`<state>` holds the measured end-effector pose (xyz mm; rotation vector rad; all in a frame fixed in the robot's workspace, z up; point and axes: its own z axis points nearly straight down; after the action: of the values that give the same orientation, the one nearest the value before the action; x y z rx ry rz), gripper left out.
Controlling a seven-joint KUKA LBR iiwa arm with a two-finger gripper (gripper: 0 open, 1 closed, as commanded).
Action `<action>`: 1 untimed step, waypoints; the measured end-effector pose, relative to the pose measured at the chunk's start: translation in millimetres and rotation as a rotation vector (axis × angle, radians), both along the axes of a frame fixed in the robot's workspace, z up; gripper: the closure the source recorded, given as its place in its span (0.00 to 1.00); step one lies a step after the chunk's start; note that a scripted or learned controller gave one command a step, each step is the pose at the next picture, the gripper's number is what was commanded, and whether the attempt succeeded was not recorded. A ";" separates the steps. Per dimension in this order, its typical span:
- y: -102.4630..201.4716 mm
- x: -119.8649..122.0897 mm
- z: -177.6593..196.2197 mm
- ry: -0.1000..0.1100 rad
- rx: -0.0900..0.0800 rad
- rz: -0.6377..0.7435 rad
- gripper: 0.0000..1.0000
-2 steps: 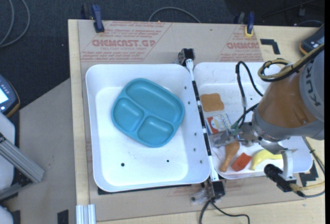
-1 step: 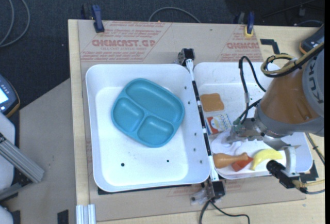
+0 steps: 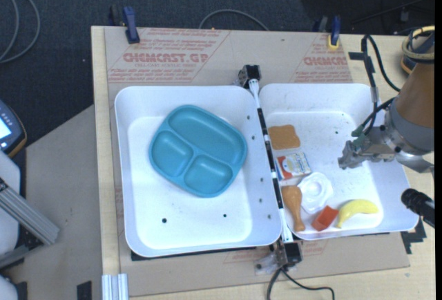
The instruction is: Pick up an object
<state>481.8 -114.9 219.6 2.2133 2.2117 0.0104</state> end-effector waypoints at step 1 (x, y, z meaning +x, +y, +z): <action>1.7 -2.4 -6.3 0.013 0.004 0.001 0.00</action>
<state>479.5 -113.2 213.3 2.2212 2.2207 0.0007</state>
